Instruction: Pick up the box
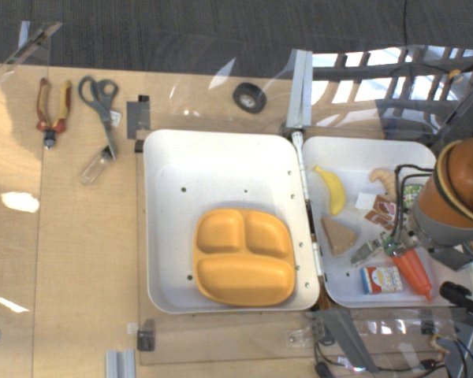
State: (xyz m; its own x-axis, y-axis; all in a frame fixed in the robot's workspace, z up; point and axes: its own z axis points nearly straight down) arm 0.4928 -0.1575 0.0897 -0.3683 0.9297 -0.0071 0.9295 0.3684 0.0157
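From my seat I see the arm point(457, 187) reaching in over the right bin point(355, 150), its orange band hanging above the bin's right side. The claw point(388, 246) sits low among the clutter, and I cannot tell whether it is released or clenched; the wrist covers too much of it.

The box point(382, 279) lies flat near the front wall of the right bin, a small carton with a blue edge and a red and white printed face. It is just below and slightly left of the claw. An orange carrot-shaped toy point(416, 272) lies just beside its right end, possibly touching. A brown wedge point(339, 235) sits up and to the left, a banana point(331, 189) further back, and a small packet point(382, 210) beyond that.

I judge the box to be light, thin cardboard, stiff enough across its short sides but likely to dent if squeezed hard. Its printed face may be a little slick. Lying flat, it offers its long edges; I would span the narrow width near the middle, where there is room clear of the carrot-shaped toy and the front wall.

The left bin point(169, 211) holds a yellow divided tray point(244, 256), which I leave alone.
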